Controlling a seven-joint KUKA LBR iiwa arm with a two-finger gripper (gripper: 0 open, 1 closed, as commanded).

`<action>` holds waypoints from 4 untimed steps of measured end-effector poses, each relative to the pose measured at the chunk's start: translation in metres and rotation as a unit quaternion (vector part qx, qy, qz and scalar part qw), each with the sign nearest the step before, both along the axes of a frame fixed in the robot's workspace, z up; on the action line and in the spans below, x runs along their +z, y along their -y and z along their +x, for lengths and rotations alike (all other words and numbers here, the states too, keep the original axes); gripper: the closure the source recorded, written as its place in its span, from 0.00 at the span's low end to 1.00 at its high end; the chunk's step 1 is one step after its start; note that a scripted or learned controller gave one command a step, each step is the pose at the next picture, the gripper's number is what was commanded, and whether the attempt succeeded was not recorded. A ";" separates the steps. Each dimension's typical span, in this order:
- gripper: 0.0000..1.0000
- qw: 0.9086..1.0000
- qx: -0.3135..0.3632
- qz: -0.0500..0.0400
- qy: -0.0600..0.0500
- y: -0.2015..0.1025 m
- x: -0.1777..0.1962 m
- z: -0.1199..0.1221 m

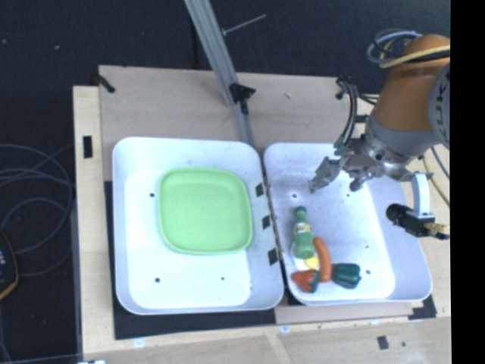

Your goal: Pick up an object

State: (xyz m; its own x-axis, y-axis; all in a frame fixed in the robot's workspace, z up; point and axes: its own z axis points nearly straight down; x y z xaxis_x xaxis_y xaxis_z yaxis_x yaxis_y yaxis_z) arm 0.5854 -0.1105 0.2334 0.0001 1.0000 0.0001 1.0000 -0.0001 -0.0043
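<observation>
In the right bin (379, 226), near its front left, lies a cluster of toy foods: a green bottle (302, 232), an orange carrot (323, 258), a red piece (305, 280), a yellow-white piece (306, 262) and a dark green pepper (346, 274). My gripper (338, 177) hangs over the back of this bin, above and behind the cluster. Its two fingers are spread apart with nothing between them.
The left bin (136, 226) holds a light green square plate (204, 210). A grey metal pole (216, 48) slants down to the bins' back junction. A black-and-white fitting (413, 217) sits at the right bin's right rim. Cables loop by the arm's wrist.
</observation>
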 end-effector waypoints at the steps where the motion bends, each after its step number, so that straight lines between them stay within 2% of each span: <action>1: 0.00 1.000 0.000 0.000 0.000 0.000 -0.063 0.000; 2: 0.00 1.000 -0.001 0.000 0.000 0.010 -0.114 0.003; 3: 1.00 1.000 -0.001 0.000 0.003 0.010 -0.101 0.004; 4: 1.00 1.000 -0.001 0.000 0.004 0.010 -0.053 -0.003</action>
